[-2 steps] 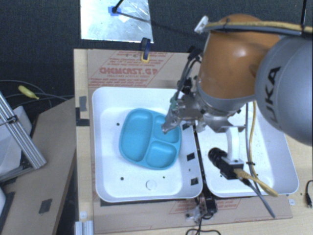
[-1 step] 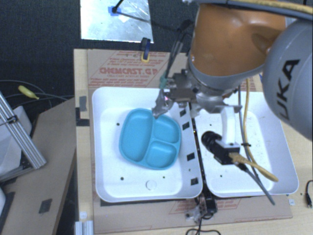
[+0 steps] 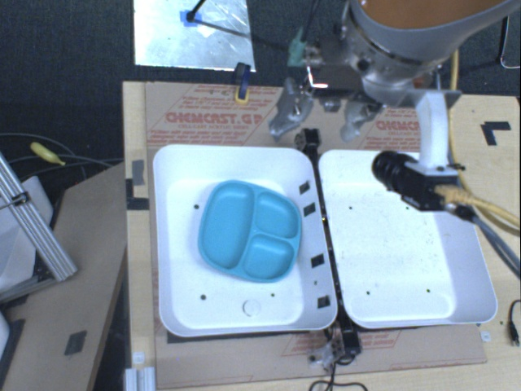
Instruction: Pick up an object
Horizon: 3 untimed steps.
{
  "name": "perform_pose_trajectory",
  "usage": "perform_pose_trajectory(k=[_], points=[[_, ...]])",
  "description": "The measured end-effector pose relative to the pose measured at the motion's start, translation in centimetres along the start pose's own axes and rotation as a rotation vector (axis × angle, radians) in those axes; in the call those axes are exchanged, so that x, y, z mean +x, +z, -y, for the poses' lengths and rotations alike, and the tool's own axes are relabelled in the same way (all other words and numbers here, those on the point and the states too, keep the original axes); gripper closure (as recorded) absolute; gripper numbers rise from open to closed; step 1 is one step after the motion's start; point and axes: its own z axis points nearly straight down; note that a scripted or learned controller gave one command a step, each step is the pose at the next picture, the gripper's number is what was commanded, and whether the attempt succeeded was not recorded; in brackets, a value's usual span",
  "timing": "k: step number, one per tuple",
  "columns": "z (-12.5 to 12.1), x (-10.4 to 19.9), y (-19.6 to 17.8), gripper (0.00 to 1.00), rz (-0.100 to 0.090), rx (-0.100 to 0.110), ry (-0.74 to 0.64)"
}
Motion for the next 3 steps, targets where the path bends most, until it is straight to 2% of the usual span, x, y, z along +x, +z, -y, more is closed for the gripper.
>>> perform_pose_trajectory(k=[1,2,3], points=[[0.0,4.3,0.8,0.0,0.006,0.016,0.0],[0.0,4.2,-0.4,1.0,0.005,0.014,-0.005],[-3.3,-0.6,11.1,1.0,0.013,0.026,0.012]])
